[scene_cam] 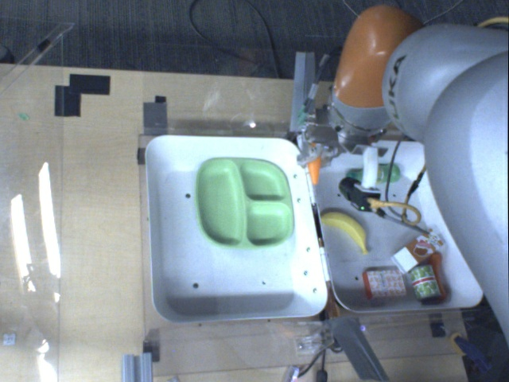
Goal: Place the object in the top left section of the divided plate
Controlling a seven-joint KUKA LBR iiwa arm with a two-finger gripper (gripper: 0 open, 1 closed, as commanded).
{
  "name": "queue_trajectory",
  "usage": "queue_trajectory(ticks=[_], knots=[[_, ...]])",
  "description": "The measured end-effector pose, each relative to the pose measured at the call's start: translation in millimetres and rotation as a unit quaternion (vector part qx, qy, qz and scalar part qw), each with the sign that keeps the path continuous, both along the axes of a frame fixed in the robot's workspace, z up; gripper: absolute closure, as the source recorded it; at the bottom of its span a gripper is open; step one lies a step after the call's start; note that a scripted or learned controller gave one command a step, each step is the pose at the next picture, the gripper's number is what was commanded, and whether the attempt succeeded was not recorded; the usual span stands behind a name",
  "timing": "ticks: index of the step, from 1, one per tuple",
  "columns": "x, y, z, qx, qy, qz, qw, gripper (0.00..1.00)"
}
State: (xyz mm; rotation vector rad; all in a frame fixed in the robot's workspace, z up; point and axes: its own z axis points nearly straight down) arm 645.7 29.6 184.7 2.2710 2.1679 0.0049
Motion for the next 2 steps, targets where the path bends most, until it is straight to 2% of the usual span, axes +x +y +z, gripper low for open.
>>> queue_trajectory(ticks=[1,2], knots=[[-1.7,67.2,0.5,0.0003,-0.001,0.015,0.9999,1.0],[-1.7,67.1,0.6,0.0003,-0.001,0.015,0.9999,0.0]])
